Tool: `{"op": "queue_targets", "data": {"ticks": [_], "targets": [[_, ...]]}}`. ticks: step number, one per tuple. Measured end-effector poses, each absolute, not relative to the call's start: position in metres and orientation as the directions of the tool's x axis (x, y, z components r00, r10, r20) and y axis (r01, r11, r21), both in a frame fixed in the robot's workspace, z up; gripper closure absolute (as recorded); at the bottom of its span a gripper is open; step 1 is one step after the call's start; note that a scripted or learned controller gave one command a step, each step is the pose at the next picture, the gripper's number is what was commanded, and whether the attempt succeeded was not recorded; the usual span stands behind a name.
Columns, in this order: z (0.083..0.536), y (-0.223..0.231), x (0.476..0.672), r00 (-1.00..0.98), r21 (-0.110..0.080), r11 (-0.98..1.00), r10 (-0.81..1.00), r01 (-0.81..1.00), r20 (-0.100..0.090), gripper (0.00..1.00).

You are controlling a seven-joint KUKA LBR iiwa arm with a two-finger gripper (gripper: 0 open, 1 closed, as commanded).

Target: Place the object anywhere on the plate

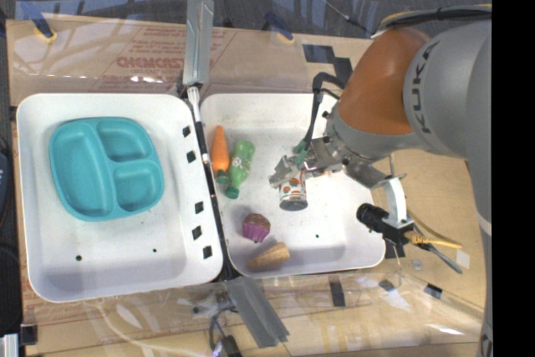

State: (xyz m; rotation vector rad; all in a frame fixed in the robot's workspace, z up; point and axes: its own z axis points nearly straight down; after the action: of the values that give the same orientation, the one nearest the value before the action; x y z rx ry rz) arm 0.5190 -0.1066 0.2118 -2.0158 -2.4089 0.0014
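Can (292,195) under claw (288,171) in right bin (351,251) | claw state: cannot tell | step: grasping (judged) | next: carry to teal plate (104,167)

Bulky grey arm (456,88) with black lettering, a glossy orange band (380,88), and black cables beside it.

Gripper (288,171) is down in the right bin (351,251) right over a small can (292,196), maybe touching it. Teal plate (104,166) sits in the left bin (109,276).
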Motion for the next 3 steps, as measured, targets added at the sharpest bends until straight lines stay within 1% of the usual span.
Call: {"op": "queue_targets", "data": {"ticks": [1,2,3], "targets": [[0.190,-0.037,0.572,-0.096,-0.005,0.096,0.995,0.995,0.002,1.00],[0.191,0.020,0.609,-0.112,-0.003,0.112,0.994,0.994,0.002,1.00],[0.191,0.082,0.586,-0.399,-0.006,0.399,0.917,0.917,0.002,1.00]]}}
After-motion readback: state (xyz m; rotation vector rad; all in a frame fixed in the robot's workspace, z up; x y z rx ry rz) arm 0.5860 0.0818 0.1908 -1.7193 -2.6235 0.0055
